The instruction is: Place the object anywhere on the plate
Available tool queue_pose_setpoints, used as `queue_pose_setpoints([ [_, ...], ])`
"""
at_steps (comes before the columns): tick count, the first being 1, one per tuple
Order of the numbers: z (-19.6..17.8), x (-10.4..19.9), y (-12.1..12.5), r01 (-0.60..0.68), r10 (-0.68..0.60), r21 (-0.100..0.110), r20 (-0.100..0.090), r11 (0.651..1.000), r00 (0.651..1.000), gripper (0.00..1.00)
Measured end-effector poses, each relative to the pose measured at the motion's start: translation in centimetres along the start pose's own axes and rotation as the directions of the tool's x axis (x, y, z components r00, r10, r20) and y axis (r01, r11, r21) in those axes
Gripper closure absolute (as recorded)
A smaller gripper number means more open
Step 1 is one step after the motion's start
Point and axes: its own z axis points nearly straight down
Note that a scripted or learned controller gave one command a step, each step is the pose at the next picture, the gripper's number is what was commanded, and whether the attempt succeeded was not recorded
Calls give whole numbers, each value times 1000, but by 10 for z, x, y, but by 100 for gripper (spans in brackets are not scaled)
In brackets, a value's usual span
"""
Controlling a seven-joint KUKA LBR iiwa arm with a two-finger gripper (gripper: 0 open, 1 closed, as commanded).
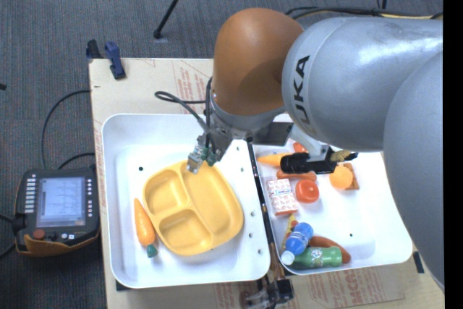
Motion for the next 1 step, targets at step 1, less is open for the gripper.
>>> queue_pose_setpoints([
  [1, 0, 0, 0, 0, 0, 0, 0, 1000, 1000, 0],
])
